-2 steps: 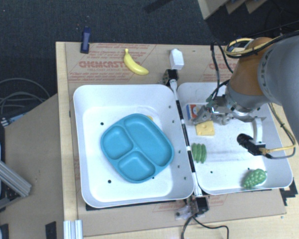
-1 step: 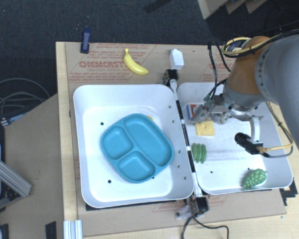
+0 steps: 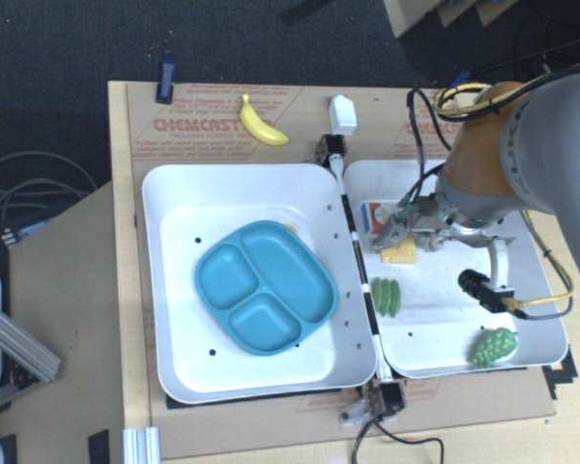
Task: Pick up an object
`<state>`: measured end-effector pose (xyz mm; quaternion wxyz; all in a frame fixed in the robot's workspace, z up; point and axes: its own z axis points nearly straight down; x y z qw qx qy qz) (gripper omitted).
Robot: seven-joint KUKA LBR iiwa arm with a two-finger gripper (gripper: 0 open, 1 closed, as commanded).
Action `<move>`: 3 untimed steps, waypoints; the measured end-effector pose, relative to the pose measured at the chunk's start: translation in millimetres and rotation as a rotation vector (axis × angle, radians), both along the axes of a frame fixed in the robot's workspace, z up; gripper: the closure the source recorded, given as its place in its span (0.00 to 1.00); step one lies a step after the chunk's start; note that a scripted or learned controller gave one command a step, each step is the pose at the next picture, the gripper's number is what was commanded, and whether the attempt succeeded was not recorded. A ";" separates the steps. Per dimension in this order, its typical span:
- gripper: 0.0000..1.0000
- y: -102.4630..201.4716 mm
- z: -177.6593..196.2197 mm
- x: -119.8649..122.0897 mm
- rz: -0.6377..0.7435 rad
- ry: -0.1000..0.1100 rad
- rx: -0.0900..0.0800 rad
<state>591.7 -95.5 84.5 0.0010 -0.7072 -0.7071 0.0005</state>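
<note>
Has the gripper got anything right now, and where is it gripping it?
Cannot tell. The gripper is down over the yellow piece in the right bin, but the view doesn't show the piece between its fingers.

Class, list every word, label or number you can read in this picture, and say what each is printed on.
"CHEMCAST", red print on the brown board beneath the bins.
Smaller red lines around it: too blurred to read.
Red and blue packet in the right bin: print too small to read.

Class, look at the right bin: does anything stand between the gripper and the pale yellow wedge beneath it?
Nothing visible does. The gripper sits directly over the pale yellow wedge in the right white bin; the green ridged piece lies below, to the side.
</note>
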 end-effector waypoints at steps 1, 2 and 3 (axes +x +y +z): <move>1.00 -0.5 13.0 2.4 0.000 -0.008 -0.002; 1.00 55.3 122.5 0.1 0.002 -0.005 0.000; 0.00 54.5 121.3 -0.8 0.001 -0.002 -0.001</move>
